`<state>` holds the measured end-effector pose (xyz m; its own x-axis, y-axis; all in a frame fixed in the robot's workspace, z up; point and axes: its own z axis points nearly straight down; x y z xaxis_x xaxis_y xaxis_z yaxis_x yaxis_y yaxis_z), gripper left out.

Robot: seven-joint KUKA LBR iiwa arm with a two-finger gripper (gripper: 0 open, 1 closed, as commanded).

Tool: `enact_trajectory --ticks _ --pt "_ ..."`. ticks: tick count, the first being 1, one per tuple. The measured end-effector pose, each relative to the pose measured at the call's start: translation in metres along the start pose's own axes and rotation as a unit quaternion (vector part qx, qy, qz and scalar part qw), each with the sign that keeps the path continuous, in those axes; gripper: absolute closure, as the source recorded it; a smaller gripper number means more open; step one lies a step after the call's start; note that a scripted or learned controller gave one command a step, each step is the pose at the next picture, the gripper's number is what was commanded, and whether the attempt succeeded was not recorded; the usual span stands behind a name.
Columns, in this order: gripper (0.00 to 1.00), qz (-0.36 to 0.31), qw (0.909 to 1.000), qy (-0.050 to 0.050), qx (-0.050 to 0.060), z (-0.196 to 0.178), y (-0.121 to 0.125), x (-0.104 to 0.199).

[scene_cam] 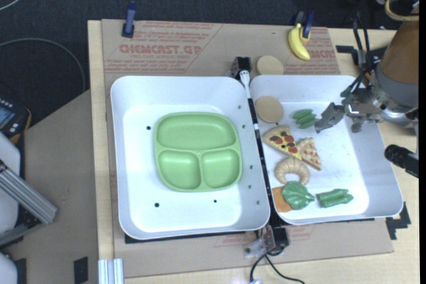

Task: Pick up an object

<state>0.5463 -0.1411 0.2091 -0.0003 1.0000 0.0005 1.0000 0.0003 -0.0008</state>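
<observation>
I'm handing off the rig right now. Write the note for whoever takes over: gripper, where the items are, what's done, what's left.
Gripper: over the right bin, near its upper middle, with nothing between its fingers.
Items, all in the right bin: round cookie, green pea pod, two pizza slices, croissant, leafy green piece, second green pod.
Left bin: holds a green divided plate.
Done: no pick yet.
Left: pick up one object; the pea pod lies closest to the gripper.

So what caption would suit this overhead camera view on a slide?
Robot gripper hovers over right bin of toy food; green divided plate sits in left bin.
</observation>
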Motion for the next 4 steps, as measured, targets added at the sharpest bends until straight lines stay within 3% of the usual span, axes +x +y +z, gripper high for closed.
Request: enact_trajectory --ticks 1,2,3,4 --pt "0.00 0.000 1.0000 0.002 0.005 0.071 -0.051 0.044" --pt "0.00 0.001 1.0000 -0.001 -0.002 -0.024 -0.068 0.019" --pt "1.00 0.000 1.0000 -0.001 -0.002 -0.032 -0.066 0.020" --pt "1.00 0.000 1.0000 -0.001 -0.003 -0.041 -0.065 0.020"
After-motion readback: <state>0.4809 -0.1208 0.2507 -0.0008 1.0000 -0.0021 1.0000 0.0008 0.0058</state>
